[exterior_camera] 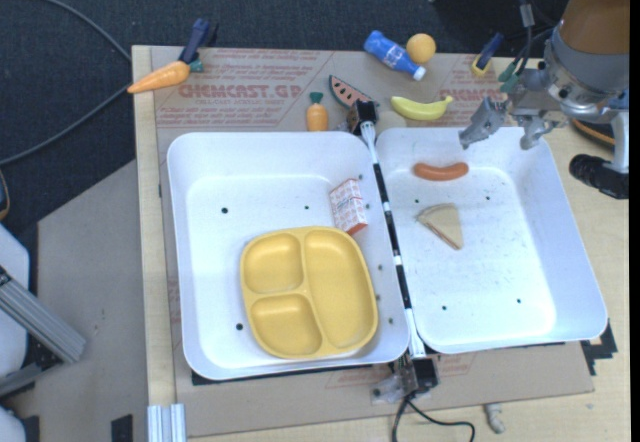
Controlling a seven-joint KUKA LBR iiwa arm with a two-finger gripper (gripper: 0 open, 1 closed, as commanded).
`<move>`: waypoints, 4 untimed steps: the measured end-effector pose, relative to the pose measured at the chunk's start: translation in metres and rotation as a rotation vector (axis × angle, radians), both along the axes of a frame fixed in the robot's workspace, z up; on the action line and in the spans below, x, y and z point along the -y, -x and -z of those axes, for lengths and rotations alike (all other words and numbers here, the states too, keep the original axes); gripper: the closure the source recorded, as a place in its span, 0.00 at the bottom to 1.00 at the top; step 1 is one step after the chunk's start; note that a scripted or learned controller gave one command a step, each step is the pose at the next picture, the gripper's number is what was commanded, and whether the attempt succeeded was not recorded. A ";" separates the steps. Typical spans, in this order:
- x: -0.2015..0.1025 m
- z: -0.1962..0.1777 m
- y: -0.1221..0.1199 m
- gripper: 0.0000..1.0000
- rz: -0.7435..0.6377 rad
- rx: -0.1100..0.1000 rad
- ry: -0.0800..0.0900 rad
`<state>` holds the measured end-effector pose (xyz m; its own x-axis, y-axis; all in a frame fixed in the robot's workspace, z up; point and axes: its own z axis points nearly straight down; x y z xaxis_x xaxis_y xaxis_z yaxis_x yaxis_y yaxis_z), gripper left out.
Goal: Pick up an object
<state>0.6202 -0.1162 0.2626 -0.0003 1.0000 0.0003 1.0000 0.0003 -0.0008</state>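
In the right bin (560,260) lie a red-orange sausage (440,170) near the back wall and a tan sandwich wedge (442,226) just in front of it. My gripper (500,135) hangs over the back edge of that bin, up and to the right of the sausage. It is open, its two grey fingers (474,130) spread apart with nothing between them. In the left bin (200,230), a yellow divided plate (305,290) sits at the front and a small red-and-white carton (348,205) lies by the right wall.
Behind the bins on the cardboard lie a banana (422,107), a blue bottle (392,54), an orange ball (421,46), a watermelon slice (343,90), a small orange toy (317,116) and a carrot (158,78). Blue clamps (196,38) hold the back edge.
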 end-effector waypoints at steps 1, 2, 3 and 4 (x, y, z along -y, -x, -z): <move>0.020 0.134 -0.012 0.00 0.001 -0.001 0.000; 0.000 0.179 0.037 0.00 0.001 0.000 0.000; 0.000 0.168 0.037 1.00 0.002 0.002 0.001; 0.000 0.168 0.037 0.00 0.001 0.002 0.000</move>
